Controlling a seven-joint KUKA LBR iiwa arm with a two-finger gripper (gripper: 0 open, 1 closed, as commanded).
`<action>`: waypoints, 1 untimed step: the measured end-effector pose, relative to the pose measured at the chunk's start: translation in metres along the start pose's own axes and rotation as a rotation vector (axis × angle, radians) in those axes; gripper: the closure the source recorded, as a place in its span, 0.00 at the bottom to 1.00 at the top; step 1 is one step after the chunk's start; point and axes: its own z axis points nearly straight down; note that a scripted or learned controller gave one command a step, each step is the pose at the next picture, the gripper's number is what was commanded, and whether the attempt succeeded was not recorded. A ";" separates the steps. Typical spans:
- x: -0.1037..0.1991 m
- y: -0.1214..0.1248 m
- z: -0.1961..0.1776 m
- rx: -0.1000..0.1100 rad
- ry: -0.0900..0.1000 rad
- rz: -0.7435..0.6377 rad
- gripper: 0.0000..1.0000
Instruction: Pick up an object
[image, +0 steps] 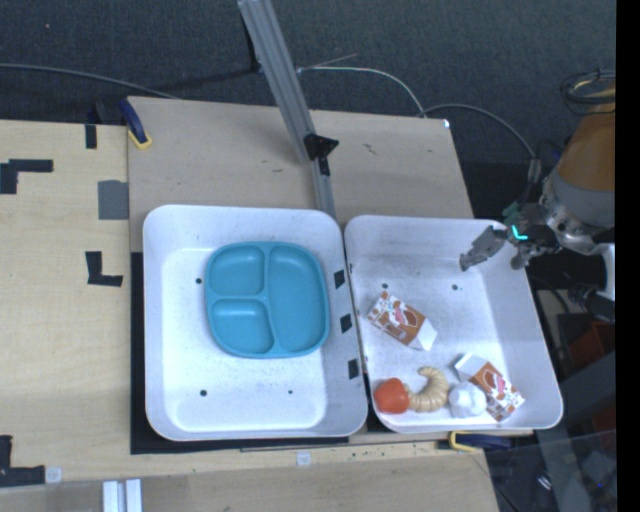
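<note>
My gripper (500, 252) hangs over the far right corner of the right bin (450, 250), open, with nothing between its fingers. Lower in that bin lie a small red-and-white carton (400, 320), a second such carton (492, 388), a red tomato (393, 396), a tan croissant (432, 390) and a small white object (463, 401). The nearest carton lies well below and to the left of the gripper. The tomato, croissant, white object and second carton crowd together along the bin's near edge.
The left bin (180, 380) holds a blue divided plate (268, 298). A grey metal pole (290, 90) slants down to the bins' far edge. Cables (400, 90) trail over the bench behind the right bin.
</note>
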 end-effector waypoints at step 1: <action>-0.005 -0.008 0.049 0.005 0.001 0.001 0.00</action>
